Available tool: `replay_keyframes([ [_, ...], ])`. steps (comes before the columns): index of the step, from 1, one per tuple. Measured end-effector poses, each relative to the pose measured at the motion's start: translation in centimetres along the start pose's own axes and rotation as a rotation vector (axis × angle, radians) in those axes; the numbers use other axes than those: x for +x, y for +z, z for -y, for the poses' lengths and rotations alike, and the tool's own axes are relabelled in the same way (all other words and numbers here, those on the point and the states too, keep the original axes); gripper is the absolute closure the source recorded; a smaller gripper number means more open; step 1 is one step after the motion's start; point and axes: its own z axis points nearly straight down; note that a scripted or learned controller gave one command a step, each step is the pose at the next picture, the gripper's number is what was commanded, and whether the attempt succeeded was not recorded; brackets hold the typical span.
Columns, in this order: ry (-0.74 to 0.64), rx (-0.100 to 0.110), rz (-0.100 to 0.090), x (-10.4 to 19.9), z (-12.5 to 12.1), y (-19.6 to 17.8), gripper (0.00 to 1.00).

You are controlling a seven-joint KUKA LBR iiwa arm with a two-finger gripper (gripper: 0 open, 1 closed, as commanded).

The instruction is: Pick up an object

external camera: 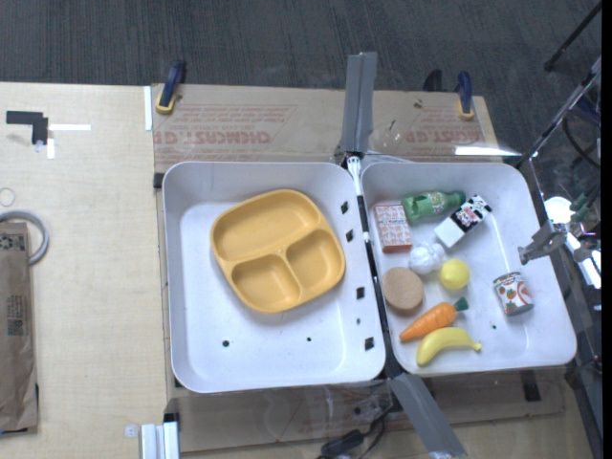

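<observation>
Two white bins side by side: left bin (191,352) carries just a yellow divided plate (277,249), sitting flat near the middle. Right bin (545,347) has all the small stuff, packed close. Biggest to smallest there: green bottle (432,203) lying on its side at the top, banana (446,344) at the bottom, carrot (428,320) just above and nearly touching it, red box (390,227) by the divider, black-and-white carton (463,221) right of the bottle, brown round cookie-like piece (404,290), can (513,294) off alone toward the right wall, lemon (454,274), white crumpled lump (426,255) wedged between box, carton and lemon. Gripper (543,242) sits at the right bin's right rim, above the can; too small and cluttered to read, can't tell how wide it is or whether it has anything. No object looks lifted, so pick step looks unstarted. Best bet, judging from layout: go for the can, it is nearest and well apart from neighbours, so fingers have room either side. Come down straight, centre on it, stay off the wall. Avoid the middle cluster, things touch there and a grasp could catch two or knock one away.
</observation>
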Motion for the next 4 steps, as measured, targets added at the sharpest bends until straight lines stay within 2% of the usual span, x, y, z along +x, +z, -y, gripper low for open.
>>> replay_keyframes([
  [1, -0.062, 0.000, 0.001, 3.2, -4.5, 4.6, 0.00],
  [2, -0.172, -0.004, 0.001, 7.0, -5.7, 17.6, 0.00],
  [3, -0.169, 0.002, 0.000, 6.8, -5.6, 17.1, 1.00],
  [4, -0.172, -0.001, 0.003, 13.6, -8.3, 0.1, 1.00],
])
